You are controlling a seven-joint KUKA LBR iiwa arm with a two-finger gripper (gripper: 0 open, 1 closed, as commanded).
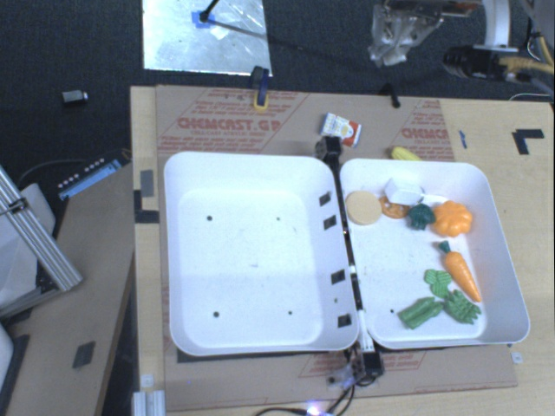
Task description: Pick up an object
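Dark floor all round, with a cardboard-topped bench [217, 120] carrying two white bins. Left bin [186, 180] has nothing to grab. Right bin [499, 232] holds toy food: a tan disc [363, 207], green broccoli [421, 216], an orange pepper [453, 218], a carrot [462, 274]. It all looks like light, stiff, smooth plastic, so probably slippery. I'd pinch the carrot across its thick middle. The gripper [395, 46] hangs up high behind the bins, holding nothing; can't tell how wide it's open.

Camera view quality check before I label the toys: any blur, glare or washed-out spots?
Camera view: the gripper at the top is smeared by blur; the foil sheet glares; the white bins look bright but keep detail; the carrot and other toys are fairly sharp.
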